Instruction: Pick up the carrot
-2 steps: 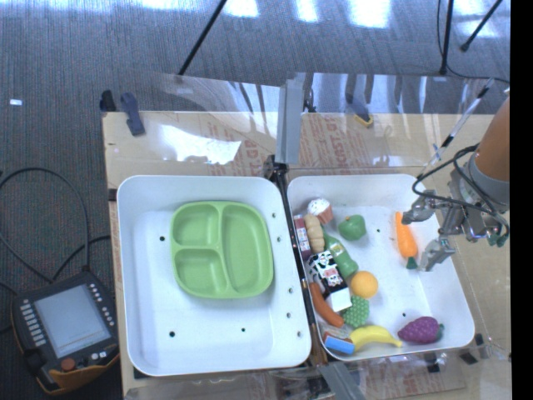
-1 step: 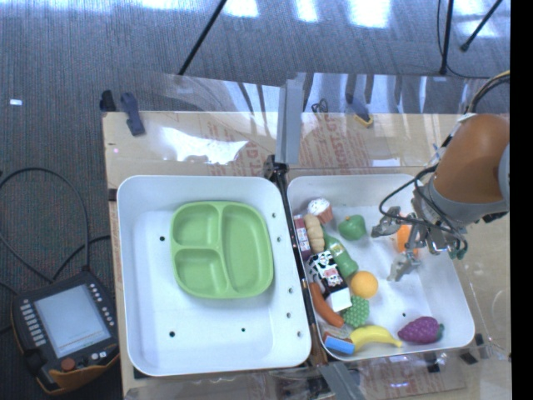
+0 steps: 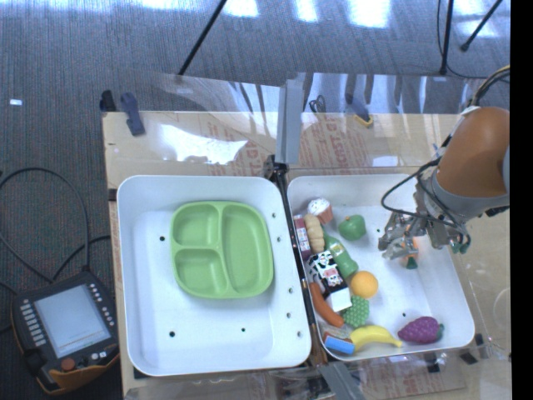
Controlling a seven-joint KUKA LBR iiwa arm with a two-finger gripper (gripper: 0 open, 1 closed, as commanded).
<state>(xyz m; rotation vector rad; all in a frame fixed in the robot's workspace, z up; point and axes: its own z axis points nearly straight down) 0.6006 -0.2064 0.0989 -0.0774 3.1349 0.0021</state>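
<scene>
Camera view: in the right bin (image 3: 463, 307), near its front left edge, lies one carrot (image 3: 326, 305), its long axis slanting from back-left to front-right. Around it are one banana (image 3: 374, 335), one grape bunch (image 3: 421, 330) and one orange (image 3: 363, 284). Farther back and well to the right, the hand (image 3: 410, 244) hangs over the bin; if it holds something, I cannot tell. The left bin (image 3: 141, 307) holds one green plate (image 3: 222, 249).
</scene>
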